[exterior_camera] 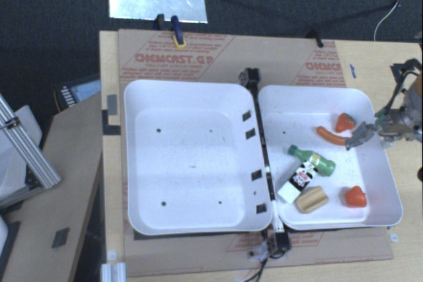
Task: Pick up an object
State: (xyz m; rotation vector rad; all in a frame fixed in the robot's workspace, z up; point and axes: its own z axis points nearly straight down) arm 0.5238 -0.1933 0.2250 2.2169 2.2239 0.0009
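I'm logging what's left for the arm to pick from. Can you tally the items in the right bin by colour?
Red: 2, a strawberry-like piece and a red piece
Orange: 1, a sausage
Green: 1, a bottle
Tan: 1, a bread roll
Black and white: 1, a small packet
Total: 6

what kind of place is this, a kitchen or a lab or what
Most likely a robot test lab, not a kitchen: two white bins sit side by side on a cardboard-covered bench, toy food like a green bottle lies in the right one, and a robot hand reaches in.
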